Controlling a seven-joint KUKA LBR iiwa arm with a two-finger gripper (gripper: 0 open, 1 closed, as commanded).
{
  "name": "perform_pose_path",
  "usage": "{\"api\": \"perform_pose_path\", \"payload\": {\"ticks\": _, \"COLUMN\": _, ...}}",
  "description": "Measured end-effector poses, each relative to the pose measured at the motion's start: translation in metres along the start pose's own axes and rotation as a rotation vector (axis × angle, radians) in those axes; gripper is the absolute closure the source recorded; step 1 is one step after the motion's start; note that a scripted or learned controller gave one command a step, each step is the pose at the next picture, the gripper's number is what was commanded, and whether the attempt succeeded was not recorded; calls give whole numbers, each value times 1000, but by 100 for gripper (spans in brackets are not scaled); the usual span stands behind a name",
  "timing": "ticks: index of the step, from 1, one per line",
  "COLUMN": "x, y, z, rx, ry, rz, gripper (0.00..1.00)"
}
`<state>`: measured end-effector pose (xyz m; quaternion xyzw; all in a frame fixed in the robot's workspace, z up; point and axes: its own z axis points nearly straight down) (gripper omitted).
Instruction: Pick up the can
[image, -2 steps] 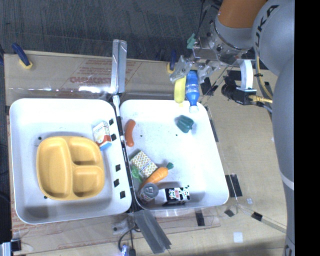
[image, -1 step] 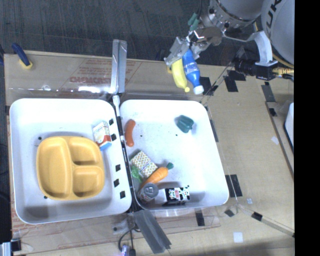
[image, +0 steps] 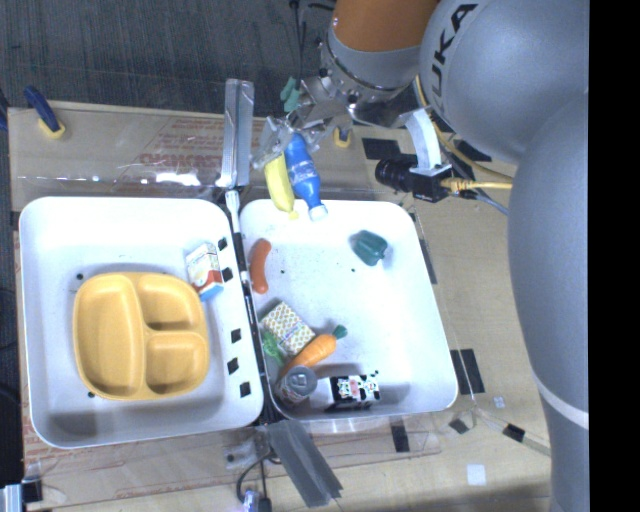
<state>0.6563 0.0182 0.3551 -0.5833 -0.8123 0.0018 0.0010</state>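
The can (image: 297, 383) is a small silver tin standing in the right bin (image: 425, 300), close to its front left corner, with an orange carrot (image: 314, 351) just behind it. My gripper (image: 290, 128) is far from the can, over the right bin's back left rim. It is shut on the upper end of a blue bottle (image: 303, 176), which hangs slanted with its white cap down. A yellow banana (image: 279, 184) sits right against the bottle; I cannot tell whether it is gripped too.
The right bin also holds a red sausage (image: 260, 265), a green piece (image: 369, 246), a checkered packet (image: 285, 324) and a black-and-white toy (image: 355, 388). In the left bin (image: 40, 300) are a yellow divided plate (image: 140, 335) and a small carton (image: 204, 268).
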Motion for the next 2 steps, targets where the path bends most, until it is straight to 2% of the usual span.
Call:
{"api": "perform_pose_path", "payload": {"ticks": 1, "x": 49, "y": 16, "z": 130, "rx": 3, "ry": 1, "rz": 224, "gripper": 100}}
{"api": "perform_pose_path", "payload": {"ticks": 2, "x": 182, "y": 41, "z": 256, "rx": -2, "ry": 1, "rz": 330, "gripper": 100}}
